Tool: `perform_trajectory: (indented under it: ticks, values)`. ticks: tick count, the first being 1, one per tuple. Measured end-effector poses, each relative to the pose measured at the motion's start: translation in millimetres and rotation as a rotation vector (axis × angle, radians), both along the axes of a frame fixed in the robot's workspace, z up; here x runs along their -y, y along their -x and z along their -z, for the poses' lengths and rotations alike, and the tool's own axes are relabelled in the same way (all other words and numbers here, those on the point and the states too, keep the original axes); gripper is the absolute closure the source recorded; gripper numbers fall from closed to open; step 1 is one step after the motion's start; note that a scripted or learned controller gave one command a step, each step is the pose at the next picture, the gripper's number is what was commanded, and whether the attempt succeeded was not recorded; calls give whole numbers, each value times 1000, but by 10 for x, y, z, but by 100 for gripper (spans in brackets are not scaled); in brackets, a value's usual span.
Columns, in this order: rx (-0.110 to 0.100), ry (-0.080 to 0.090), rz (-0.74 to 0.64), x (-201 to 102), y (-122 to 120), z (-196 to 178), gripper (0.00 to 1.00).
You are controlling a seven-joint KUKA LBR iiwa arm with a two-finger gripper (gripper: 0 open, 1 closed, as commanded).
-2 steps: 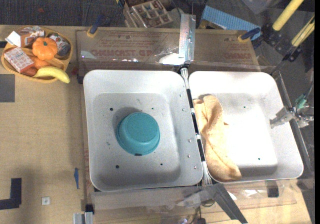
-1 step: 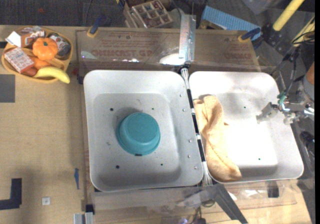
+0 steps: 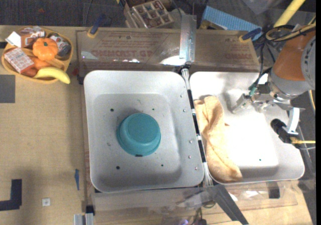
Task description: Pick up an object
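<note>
The two-finger metal gripper [image 3: 241, 102] hangs over the right white bin [image 3: 261, 161], its state impossible to tell; the crumpled yellow cloth [image 3: 216, 138] lies along that bin's left wall (the round teal bowl [image 3: 139, 133] sits upside down in the left white bin [image 3: 100, 118]).

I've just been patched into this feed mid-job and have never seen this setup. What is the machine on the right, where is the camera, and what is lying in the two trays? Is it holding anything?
The camera is fixed above the bench and looks down at a slant. The grey machine with an orange band is a robot arm reaching in from the right; its grasping tool, the gripper, sits over the right bin, and nothing is visible in it. Whether it is open I cannot tell.

The left bin holds a teal bowl, upside down. The right bin holds a yellow cloth lying along its left side, apart from the gripper.

On the bench at far left, outside both bins, a basket of toy food holds a small pumpkin and a banana.
</note>
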State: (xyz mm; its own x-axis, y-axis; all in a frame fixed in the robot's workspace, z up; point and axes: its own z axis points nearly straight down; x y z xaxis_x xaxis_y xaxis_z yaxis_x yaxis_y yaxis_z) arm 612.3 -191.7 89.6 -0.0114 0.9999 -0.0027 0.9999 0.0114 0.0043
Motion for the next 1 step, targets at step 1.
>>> perform_trajectory:
  ticks: [1]
  values:
    - [0, 0, -203, -628, -349, -123, 0]
